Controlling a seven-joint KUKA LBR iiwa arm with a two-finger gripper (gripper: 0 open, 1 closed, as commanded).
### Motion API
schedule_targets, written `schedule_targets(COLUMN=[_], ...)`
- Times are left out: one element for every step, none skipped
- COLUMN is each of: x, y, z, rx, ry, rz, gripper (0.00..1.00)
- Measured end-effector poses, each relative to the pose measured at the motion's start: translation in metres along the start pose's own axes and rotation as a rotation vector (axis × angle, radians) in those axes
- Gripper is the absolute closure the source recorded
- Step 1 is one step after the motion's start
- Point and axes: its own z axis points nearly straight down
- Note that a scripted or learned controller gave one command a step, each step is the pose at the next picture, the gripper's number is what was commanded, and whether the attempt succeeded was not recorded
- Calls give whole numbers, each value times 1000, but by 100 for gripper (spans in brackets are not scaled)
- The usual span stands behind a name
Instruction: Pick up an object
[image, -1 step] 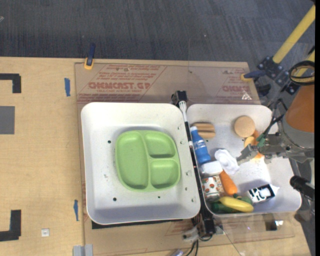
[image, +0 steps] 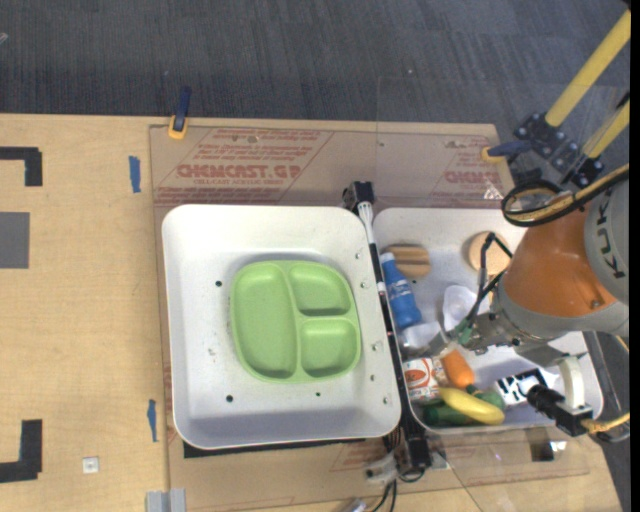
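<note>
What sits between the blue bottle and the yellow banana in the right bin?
In the camera view, an orange carrot-like piece lies between the blue bottle and the banana, with a red-and-white packet beside it.

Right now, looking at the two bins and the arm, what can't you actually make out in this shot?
- Gripper: the arm's wrist overhangs it in the camera view, so its state is unclear.
- Right bin: the arm covers its right half.
- Packet by the carrot: print too small to read.
- Black-and-white item: partly hidden by the arm, unidentifiable.
- Banana and blue bottle read clearly.
</note>
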Motion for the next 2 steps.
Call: schedule_targets(x=[1,48], y=[5,92], z=[-12,-90], rx=[-15,10], ry=[-1,8], rz=[4,105], gripper=[100,100])
